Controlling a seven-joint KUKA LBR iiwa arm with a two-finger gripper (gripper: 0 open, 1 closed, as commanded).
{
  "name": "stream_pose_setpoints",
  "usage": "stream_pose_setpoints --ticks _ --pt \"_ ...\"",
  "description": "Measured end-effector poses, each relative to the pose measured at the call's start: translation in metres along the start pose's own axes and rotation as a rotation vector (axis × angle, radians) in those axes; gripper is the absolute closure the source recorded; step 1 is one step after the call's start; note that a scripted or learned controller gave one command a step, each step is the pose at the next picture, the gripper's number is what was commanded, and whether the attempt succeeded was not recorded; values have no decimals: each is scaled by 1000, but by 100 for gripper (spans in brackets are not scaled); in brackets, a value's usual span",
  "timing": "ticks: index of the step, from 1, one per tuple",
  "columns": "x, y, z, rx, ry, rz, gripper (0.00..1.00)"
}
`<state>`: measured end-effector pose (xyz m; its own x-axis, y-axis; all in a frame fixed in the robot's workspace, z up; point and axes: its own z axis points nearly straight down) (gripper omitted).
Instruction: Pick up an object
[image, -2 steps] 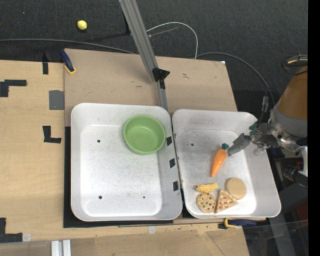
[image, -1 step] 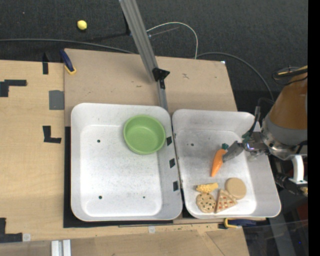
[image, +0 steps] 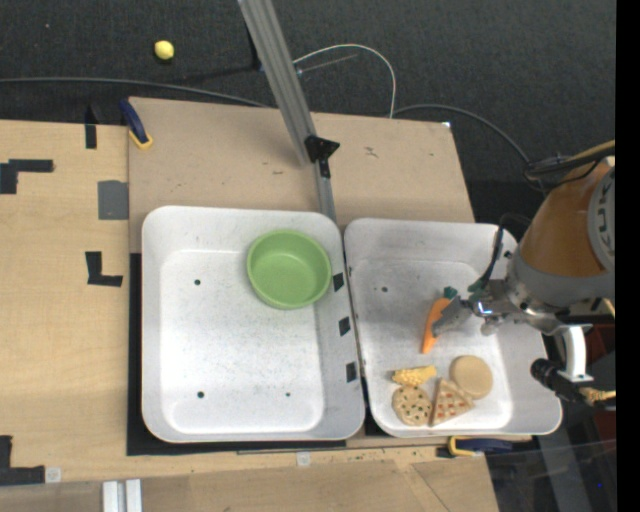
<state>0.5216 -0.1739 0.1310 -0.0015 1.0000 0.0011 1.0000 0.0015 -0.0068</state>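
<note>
An orange carrot-shaped piece (image: 433, 324) lies slanted in the right bin (image: 400, 250), near its middle. My gripper (image: 458, 306) reaches in from the right and sits low in that bin, right at the carrot's upper end. Whether it touches the carrot is unclear. Along the front of the same bin lie a yellow corn piece (image: 413, 376), a round cookie (image: 410, 405), a pizza slice (image: 449, 401) and a tan bun (image: 471, 377). A green bowl (image: 289, 268) stands in the left bin (image: 200, 340), at its back right.
The raised rims of the two bins meet in a ridge (image: 343, 320) between them. A grey metal pole (image: 285, 80) slants over the bench behind the bins. Cables trail across the dark floor at the back.
</note>
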Motion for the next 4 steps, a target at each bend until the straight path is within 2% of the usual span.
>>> stream_pose_setpoints --ticks 1,2,3,4 --pt "0 1 -12 -3 0 -1 100" --pt "-1 2 -75 -11 -3 0 100" --pt "-1 2 -87 -7 -1 0 100" --pt "50 13 -88 -6 1 -6 100"
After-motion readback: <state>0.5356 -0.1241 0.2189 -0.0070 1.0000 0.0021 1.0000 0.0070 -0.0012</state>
